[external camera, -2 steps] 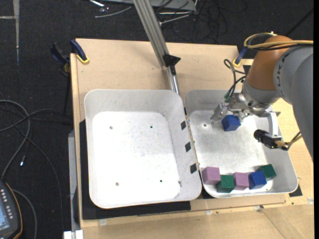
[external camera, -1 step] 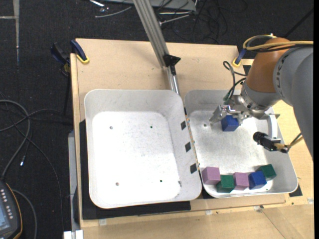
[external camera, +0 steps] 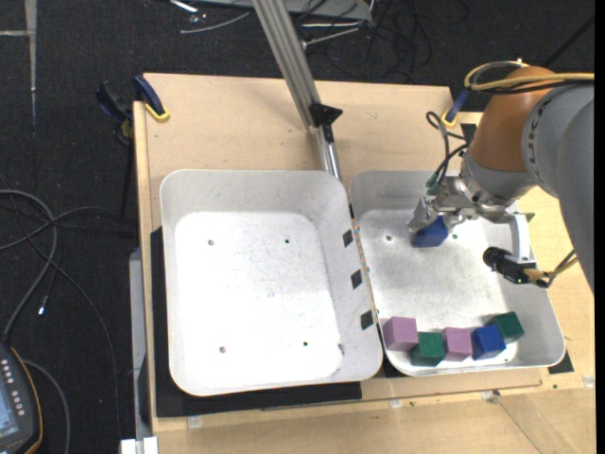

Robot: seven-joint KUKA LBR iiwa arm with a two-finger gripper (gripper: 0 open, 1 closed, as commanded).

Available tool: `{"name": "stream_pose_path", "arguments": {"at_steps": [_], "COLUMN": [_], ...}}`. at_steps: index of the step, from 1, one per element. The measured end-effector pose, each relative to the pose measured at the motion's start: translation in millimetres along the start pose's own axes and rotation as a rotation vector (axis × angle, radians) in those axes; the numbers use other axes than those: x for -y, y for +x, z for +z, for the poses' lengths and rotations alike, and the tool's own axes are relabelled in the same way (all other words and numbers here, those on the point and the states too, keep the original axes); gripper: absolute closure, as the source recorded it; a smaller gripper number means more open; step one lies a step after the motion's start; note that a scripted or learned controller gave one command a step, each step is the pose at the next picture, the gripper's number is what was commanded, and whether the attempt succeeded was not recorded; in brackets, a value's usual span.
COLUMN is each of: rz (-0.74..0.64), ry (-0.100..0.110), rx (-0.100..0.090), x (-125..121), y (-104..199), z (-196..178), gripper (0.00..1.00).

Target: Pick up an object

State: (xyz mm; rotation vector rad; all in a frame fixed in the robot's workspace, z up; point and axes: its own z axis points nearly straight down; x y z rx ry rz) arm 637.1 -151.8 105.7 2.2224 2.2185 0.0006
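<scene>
My gripper (external camera: 430, 223) hangs over the upper middle of the right bin (external camera: 378, 197). A small blue block (external camera: 431, 234) sits between its fingertips, so the gripper is shut on it. I cannot tell whether the block touches the bin floor. Along the bin's front wall lie several more blocks: a purple one (external camera: 402, 332), a green one (external camera: 430, 347), a pink-purple one (external camera: 459, 341), a blue one (external camera: 488, 340) and a dark green one (external camera: 509, 326).
The left bin (external camera: 180, 253) lies beside the right one, the two rims meeting at a dark seam (external camera: 357, 263). A metal pole (external camera: 288, 55) slants in from the top. A black connector (external camera: 504, 265) with cables hangs by the wrist.
</scene>
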Motion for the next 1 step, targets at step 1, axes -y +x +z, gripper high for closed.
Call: {"name": "stream_pose_path", "arguments": {"at_steps": [1], "rz": [-0.010], "ry": [-0.009], "rx": [-0.001], "x": [-35.6], "y": [49.0], "z": [-85.8], "gripper": [1.00]}}
